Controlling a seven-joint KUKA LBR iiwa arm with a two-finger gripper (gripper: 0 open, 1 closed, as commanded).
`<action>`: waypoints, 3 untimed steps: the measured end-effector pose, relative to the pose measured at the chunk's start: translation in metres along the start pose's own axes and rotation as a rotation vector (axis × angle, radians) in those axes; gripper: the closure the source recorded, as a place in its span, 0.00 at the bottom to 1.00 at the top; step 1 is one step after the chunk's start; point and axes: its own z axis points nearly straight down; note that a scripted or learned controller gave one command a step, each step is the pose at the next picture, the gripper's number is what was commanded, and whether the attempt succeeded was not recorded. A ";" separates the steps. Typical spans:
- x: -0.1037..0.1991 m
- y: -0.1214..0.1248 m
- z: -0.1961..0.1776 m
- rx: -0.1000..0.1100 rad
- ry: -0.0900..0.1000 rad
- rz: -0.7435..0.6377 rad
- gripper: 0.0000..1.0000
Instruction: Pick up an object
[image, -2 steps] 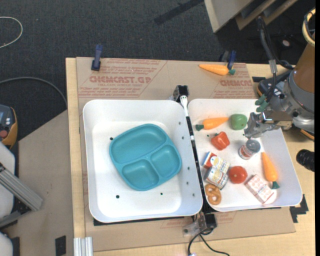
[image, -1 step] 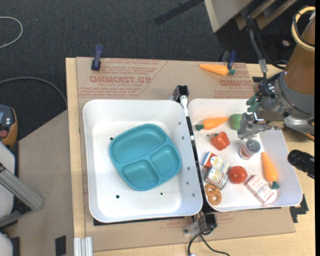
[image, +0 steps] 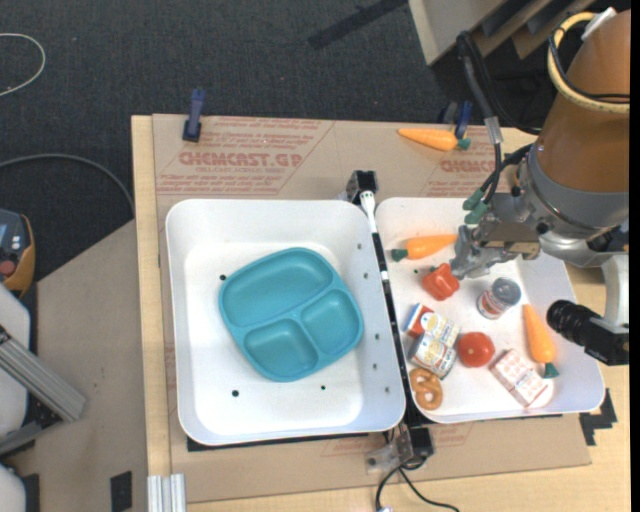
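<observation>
A small red object (image: 440, 282) in the right bin (image: 585, 395), centre-right of the frame, is approached by the jaws, whose spread cannot be told; descent and closing are judged next.

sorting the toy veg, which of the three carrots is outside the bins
The carrot on the brown board beyond the right bin, beside the blue clamp; the other two lie inside it.

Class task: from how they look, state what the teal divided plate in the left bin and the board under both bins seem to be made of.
Teal divided plate: probably moulded plastic, with an even colour, soft sheen and rounded compartments. Brown board: looks like cardboard or paper-faced sheet, matte tan with red printed lettering; the exact material is unclear.
</observation>
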 end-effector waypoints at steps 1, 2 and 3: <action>0.054 -0.001 0.008 0.006 0.001 -0.002 1.00; 0.011 -0.001 0.018 0.006 -0.001 0.009 1.00; 0.027 -0.001 0.040 0.008 0.000 0.002 1.00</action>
